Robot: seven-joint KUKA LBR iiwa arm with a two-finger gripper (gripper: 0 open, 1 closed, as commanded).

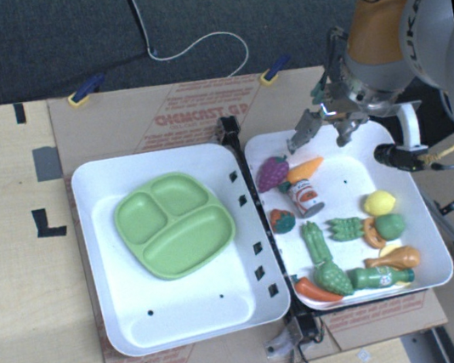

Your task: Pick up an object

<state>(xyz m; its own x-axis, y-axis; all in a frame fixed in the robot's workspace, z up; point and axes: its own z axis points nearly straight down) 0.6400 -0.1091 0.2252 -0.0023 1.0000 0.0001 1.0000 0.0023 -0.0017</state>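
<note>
Hovering: we see end effector (pixel 320 128) open, empty, above right white bin's (pixel 426 212) far edge. Approach step. Next: descend onto small orange plastic carrot (pixel 305 168), close.

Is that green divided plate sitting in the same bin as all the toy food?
No, the green plate lies alone in the left bin, while the toy food, like the purple grapes, lies in the right bin.

open hand (pixel 322 130) above right bin (pixel 408 180) of toys.
</note>
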